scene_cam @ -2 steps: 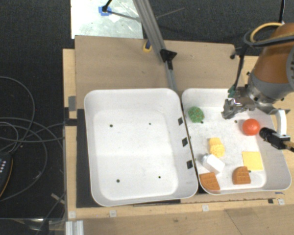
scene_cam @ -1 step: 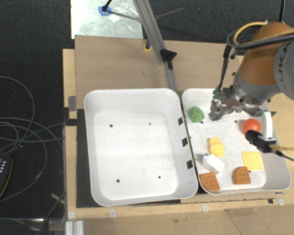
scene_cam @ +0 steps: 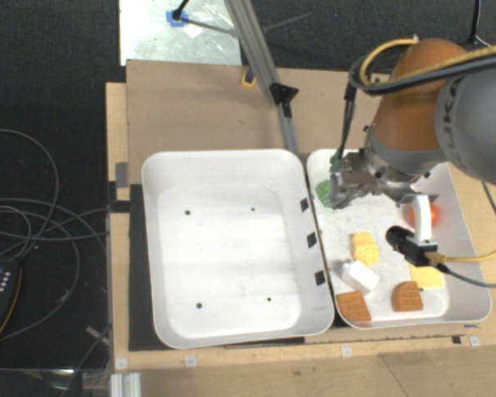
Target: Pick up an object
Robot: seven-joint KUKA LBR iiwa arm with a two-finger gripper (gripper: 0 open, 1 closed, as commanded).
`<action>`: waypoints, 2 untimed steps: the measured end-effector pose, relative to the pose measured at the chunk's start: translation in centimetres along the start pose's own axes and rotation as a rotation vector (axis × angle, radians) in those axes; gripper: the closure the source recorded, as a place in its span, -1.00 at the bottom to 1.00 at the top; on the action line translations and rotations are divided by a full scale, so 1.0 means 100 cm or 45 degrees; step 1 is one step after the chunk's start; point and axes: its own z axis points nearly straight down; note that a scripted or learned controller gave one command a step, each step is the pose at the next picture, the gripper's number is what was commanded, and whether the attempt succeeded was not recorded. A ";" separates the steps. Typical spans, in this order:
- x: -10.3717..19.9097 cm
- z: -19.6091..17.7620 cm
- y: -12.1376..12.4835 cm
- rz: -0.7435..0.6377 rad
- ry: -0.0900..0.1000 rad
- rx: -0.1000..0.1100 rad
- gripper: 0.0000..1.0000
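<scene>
Camera view puts your gripper (scene_cam: 337,190) low at the right bin's (scene_cam: 471,304) far-left corner, over a green object (scene_cam: 323,192) — probably the descent. Jaw state: cannot tell. Next, confirm contact before lifting.

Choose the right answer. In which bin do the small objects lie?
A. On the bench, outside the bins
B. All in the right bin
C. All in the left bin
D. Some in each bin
B: the yellow block, the white block, the two brown waffle-like pieces and the green object all lie inside the right bin, where the tool reaches down.
</scene>
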 end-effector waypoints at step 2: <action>0.103 0.000 -0.013 0.001 -0.001 0.002 1.00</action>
